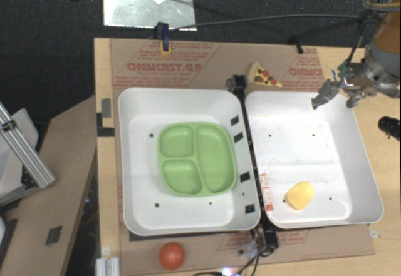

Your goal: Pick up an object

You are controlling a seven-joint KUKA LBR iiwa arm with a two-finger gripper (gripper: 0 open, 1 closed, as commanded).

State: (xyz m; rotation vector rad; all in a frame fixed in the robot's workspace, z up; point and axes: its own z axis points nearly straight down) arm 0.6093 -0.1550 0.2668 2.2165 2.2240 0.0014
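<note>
From above, the grey two-finger gripper [338,92] hung empty with its fingers spread at the right white bin's [357,162] one o'clock corner. The small yellow rounded object [299,195] lay at seven o'clock, well apart; a short descent would likely miss it.

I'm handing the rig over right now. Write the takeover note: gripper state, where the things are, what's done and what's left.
Gripper: over the far right corner of the right bin, fingers apart, nothing between them.
Yellow object: lying in the right bin near its front edge, well away from the gripper.
Green divided tray: in the left bin.
Pizza slice toy: on the board behind the bins. Red ball: on the board in front of the left bin.
Done: nothing picked yet.
Left: move to an object, likely the yellow one, grip and lift it.
</note>
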